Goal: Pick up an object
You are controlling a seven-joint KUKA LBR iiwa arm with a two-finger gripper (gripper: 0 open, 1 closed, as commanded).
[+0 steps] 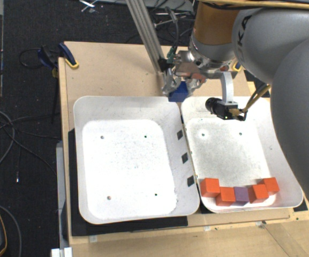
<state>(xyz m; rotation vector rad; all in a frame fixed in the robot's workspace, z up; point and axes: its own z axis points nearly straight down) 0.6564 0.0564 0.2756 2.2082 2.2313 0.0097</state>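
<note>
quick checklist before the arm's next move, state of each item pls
1. Something between the fingers: ok. A blue block sits in the gripper.
2. Block lifted off the bins: ok, it looks raised, near the far rim where the two bins meet.
3. Grip secure: cannot tell, the finger contact is too small to judge.
4. Left bin free as a drop spot: ok, nothing lies on its floor.
5. Other blocks out of the way: ok. Four orange blocks and a purple block line the right bin's near edge.
6. Cable by the wrist free of the bins: cannot tell.
</note>
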